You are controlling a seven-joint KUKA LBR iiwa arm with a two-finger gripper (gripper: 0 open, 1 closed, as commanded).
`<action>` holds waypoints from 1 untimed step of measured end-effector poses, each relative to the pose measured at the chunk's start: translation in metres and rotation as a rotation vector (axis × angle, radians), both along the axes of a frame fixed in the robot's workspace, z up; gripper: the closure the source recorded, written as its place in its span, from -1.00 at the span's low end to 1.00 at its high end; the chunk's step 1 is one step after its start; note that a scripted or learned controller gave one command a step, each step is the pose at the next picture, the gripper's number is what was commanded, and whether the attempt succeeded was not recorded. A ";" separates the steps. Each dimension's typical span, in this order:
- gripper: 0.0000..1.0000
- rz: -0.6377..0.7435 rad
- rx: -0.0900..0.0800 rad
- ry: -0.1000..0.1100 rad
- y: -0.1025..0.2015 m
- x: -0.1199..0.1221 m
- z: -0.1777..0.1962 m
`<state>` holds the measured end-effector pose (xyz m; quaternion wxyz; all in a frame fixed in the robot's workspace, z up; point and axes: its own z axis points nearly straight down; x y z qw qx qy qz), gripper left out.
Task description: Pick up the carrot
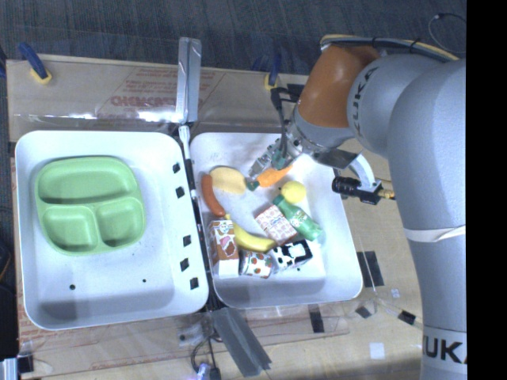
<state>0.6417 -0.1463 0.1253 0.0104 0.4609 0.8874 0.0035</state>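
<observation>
Seemingly, the metal jaws pinch the tapered orange carrot (green-tipped) above the glossy white bin.

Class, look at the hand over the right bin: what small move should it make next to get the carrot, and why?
Probably lift straight up a little. The hand sits right at the carrot in the right bin, beside the lemon; a small lift would show whether the carrot comes along. Whether it is gripped cannot be seen.

Brown bench, two white bins side by side
</observation>
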 end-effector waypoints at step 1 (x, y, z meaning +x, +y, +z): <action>1.00 0.183 0.000 0.019 0.026 0.016 0.105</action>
